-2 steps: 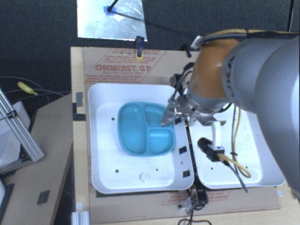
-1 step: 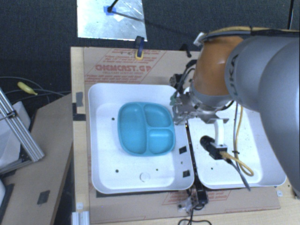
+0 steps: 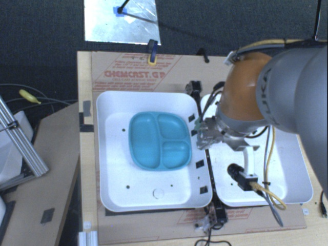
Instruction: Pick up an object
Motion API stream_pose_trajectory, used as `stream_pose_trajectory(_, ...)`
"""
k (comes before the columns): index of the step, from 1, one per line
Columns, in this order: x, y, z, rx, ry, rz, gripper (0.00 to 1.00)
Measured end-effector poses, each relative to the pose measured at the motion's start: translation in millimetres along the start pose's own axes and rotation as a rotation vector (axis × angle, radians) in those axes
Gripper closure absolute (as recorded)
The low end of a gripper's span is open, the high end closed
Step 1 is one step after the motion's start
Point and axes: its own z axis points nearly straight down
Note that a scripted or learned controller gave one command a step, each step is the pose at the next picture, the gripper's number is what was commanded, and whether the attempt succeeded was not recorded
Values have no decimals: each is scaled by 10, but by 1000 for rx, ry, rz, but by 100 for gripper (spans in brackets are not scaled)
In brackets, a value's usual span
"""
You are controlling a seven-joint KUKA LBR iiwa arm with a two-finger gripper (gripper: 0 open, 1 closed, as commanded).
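In the left bin (image 3: pixel 107 152), lying flat on the white floor a little toward the far side, is a blue divided plate (image 3: pixel 159 140). It is a rounded rectangle with three compartments: one large one along its left side, and two smaller ones on the right, one far and one near. Its long axis runs from far-left to near-right, slightly tilted against the bin's walls, so the near-right corner points toward the divider between the two bins. The plate touches none of the bin walls, though its right edge comes close to the right wall.

The grey arm with its orange band (image 3: pixel 246 91) reaches in from the right and hangs over the seam between the bins, just right of the plate. The gripper (image 3: pixel 207 137) sits at the left edge of the right bin (image 3: pixel 292 188), beside the plate's right rim; whether its fingers are spread or closed cannot be told, and nothing is seen between them. Both bins rest on a cardboard sheet (image 3: pixel 133 73) on the tabletop (image 3: pixel 51 152).
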Motion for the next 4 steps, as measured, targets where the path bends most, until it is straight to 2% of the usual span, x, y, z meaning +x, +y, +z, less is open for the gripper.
stream_pose_trajectory(1,761,-88,-178,-6,4,-12,100)
stream_pose_trajectory(2,332,-317,-1154,-15,2,1,100)
stream_pose_trajectory(3,-25,-420,-2168,-16,1,-1,100)
stream_pose_trajectory(4,-566,-425,-1313,1,-1,4,100)
